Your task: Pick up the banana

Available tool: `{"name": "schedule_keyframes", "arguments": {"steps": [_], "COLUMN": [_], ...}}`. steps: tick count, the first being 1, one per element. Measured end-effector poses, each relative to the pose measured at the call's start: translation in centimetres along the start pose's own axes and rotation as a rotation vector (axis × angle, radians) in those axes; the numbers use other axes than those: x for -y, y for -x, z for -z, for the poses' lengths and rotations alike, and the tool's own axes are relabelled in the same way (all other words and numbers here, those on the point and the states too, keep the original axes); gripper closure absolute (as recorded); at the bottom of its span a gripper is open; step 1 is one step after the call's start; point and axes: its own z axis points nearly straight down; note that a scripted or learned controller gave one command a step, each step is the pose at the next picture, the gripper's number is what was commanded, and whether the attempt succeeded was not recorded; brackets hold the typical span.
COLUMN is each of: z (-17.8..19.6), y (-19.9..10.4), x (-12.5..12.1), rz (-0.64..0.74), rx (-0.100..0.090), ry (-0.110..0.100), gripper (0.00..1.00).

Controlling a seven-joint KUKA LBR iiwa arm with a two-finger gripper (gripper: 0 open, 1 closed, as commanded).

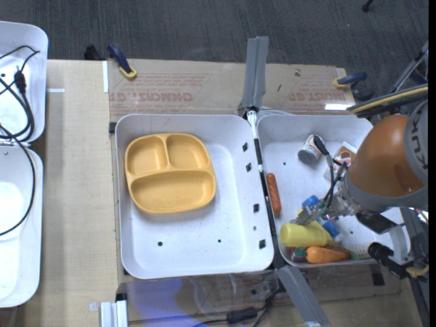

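Pincer (308,216) hangs low in the right white bin (286,148), can't tell its state; curved yellow plastic banana (305,235) just below it.

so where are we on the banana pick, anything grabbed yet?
Done: the grey arm has its two-finger gripper down in the right white bin. In hand: nothing visibly gripped; the gripper sits just above the yellow banana-like piece, beside an orange carrot. Left: close on it and lift. The yellow divided plate sits in the left bin.

One fixed camera looks down aslant on both bins (187,268) from above
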Motion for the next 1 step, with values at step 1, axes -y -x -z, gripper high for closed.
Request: {"name": "schedule_keyframes", "arguments": {"steps": [1], "z": [-0.25], "y": [-0.27], "x": [0.16], "rz": [0.458], "rx": [-0.006], "ry": [-0.006], "gripper": [0.00]}}
